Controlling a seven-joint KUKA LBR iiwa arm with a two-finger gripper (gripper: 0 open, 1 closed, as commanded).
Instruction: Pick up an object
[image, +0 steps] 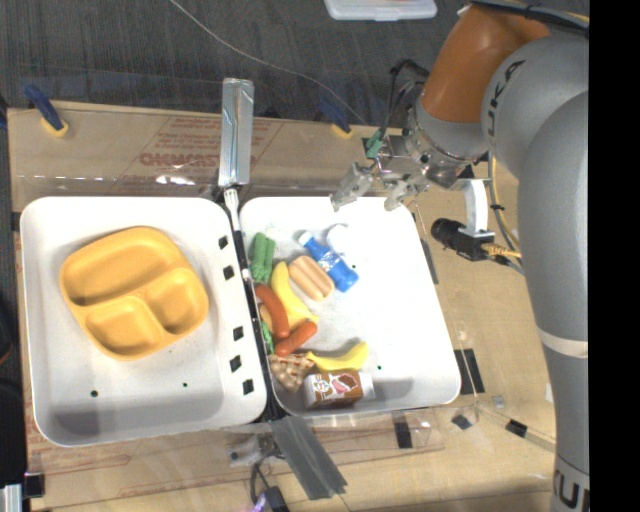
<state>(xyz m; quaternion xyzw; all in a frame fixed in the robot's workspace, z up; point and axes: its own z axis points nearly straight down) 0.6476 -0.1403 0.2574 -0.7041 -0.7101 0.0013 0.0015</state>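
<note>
- Camera view: two shallow white bins are seen side by side on the tabletop (470, 330), the left bin (40, 300) and the right bin (420, 300), divided by a black-marked rim.
- A yellow compartment tray (133, 290) is seen lying in the left bin, tilted slightly, near its middle.
- The objects to be picked are gathered along the left side of the right bin, close to the divider.
- A green toy vegetable (262, 256) is placed at the top of that cluster, just beside the divider.
- A blue and white bottle (331, 263) is seen lying to its right, touching a hot dog (310, 279).
- A banana (288, 298) and red sausages (282, 320) are laid below these, overlapping one another.
- A second banana (340, 354) is seen lower down, just above a brown-labelled bottle (336, 386) lying on its side at the bin's near edge, beside a pile of nuts (288, 373).
- The jaws (376, 191) are held above the far rim of the right bin, well apart from the cluster; the fingers are spread apart, and nothing is seen between them.
- The grey arm with its orange band (470, 60) is seen reaching in from the right.
</note>
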